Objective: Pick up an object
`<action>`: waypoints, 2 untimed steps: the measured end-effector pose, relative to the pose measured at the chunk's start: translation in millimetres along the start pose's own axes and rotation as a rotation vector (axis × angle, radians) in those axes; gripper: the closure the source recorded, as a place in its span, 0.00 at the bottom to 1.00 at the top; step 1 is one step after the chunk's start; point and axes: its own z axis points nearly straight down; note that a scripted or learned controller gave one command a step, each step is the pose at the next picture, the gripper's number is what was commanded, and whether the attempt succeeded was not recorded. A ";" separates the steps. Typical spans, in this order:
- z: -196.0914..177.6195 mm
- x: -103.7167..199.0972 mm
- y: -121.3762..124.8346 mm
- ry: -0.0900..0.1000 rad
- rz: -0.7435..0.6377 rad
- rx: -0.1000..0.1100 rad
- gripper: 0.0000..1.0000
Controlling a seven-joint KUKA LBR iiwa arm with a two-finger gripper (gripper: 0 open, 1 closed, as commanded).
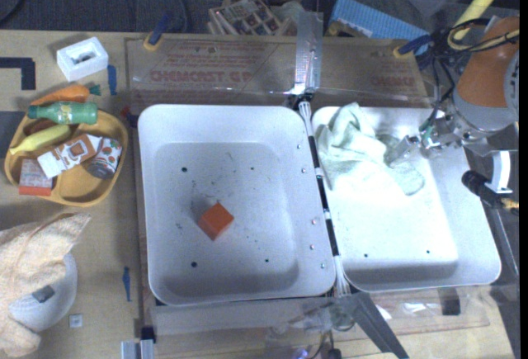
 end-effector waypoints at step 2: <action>4.1 5.5 -11.1 0.002 0.126 -0.001 0.00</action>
